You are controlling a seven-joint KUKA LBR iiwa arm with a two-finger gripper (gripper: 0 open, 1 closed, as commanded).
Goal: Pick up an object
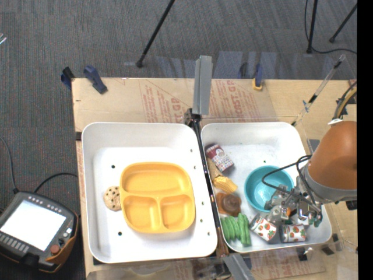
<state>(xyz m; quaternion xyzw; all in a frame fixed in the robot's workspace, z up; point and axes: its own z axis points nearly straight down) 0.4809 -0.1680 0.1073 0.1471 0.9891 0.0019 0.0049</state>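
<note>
My gripper (pixel 290 210) hangs low over the front right corner of the right bin (pixel 274 134), under the orange band of the arm (pixel 337 156). Right below and beside it lie two small white cartons with red and green print (pixel 264 228) (pixel 293 233). A teal bowl (pixel 263 185) sits just left of the gripper, partly covered by it. Along the bin's left side lie a dark red can (pixel 220 157), a yellow pastry-like piece (pixel 225 184), a brown round piece (pixel 231 203) and a green pea pod bunch (pixel 236 228).
The left bin (pixel 99 139) holds a yellow divided tray (pixel 157 203) and a cookie (pixel 111 198) at its left side. A grey post (pixel 202 89) stands behind the divide between the bins. A tablet (pixel 35 226) lies on the floor at the left.
</note>
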